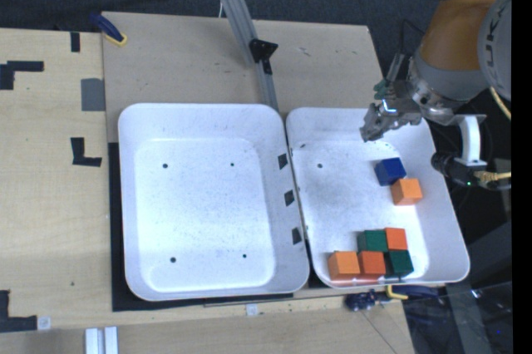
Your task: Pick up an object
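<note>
On the pale wooden surface (191, 53), the shallow white plastic bin on the left (133, 178) has only a few dark specks on its floor. The matching white bin on the right (332, 186) holds all the candidates: a cluster of small cubes along its near wall, an orange cube (343, 263) at its left end with more orange and dark green cubes (386, 251) packed touching beside it. Farther up lie a small blue cube (389, 170) and another orange cube (406, 191), touching or nearly so. The tool (374, 128) hangs above the bin's far right part, just beyond the blue cube, with nothing between its tips; how wide it stands I cannot tell. The likely trouble: the blue and orange cubes sit so close that a descending tip may land on one or push both aside.
</note>
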